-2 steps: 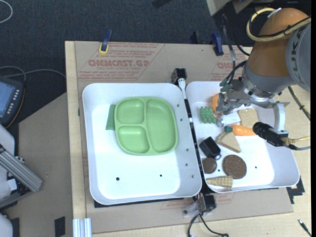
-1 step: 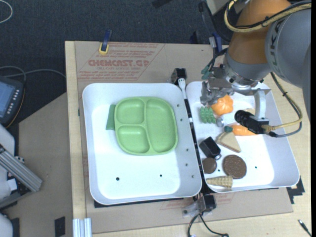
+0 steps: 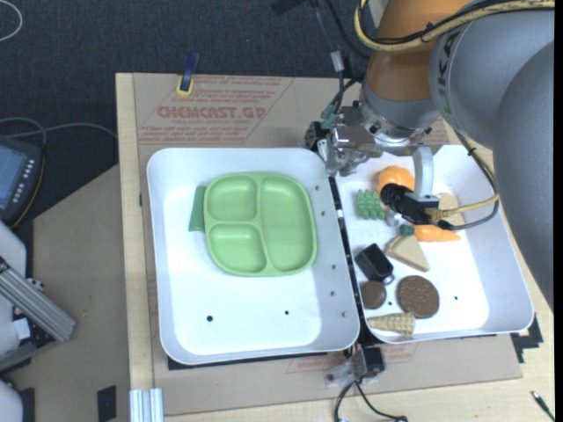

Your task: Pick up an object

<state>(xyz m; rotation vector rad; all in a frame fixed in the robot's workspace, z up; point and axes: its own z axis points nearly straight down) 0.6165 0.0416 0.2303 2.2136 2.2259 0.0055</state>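
My gripper [image 3: 337, 155] hangs over the far end of the wall between the two bins, with nothing visibly in it. The right bin [image 3: 493, 275] holds the objects. An orange ball [image 3: 395, 178] and a green studded piece [image 3: 369, 204] lie just to the right of the gripper and nearer the camera. Further toward the front lie an orange carrot [image 3: 437, 232], a tan wedge [image 3: 409, 253], a small black block [image 3: 374, 260], two brown discs [image 3: 418, 295] [image 3: 373, 294] and a waffle cone [image 3: 391, 324].
The left bin [image 3: 176, 306] holds a green divided plate [image 3: 260, 222] with a green flap under its left edge. The grey arm [image 3: 493, 60] covers the far right corner of the right bin. Cardboard [image 3: 220, 104] lies behind the bins.
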